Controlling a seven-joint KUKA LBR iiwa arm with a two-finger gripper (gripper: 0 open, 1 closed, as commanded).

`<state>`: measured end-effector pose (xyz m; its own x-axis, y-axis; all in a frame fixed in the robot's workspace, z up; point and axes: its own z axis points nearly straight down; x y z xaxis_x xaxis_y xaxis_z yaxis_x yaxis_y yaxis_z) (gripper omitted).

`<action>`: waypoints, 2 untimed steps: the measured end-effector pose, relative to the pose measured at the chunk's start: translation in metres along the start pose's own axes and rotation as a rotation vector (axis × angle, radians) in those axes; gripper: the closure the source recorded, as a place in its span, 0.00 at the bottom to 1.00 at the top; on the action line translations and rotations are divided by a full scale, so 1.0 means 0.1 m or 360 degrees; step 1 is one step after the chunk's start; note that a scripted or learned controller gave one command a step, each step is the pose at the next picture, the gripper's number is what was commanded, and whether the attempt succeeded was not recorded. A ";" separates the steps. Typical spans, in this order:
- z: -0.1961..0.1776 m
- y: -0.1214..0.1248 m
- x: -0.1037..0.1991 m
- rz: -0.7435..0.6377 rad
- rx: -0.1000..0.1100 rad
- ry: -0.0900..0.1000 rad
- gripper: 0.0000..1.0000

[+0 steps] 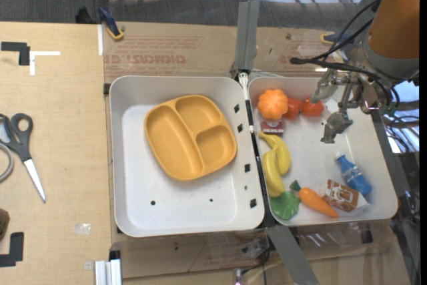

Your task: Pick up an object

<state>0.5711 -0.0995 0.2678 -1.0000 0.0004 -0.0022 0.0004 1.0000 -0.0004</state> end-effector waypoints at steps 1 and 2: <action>1.19 -0.48 0.45 0.0007 0.0000 0.0000 0.00; 1.74 -0.82 0.92 -0.0087 0.0000 -0.0002 0.00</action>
<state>0.4794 -0.1815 0.0934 -0.9985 -0.0540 -0.0038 -0.0540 0.9985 -0.0003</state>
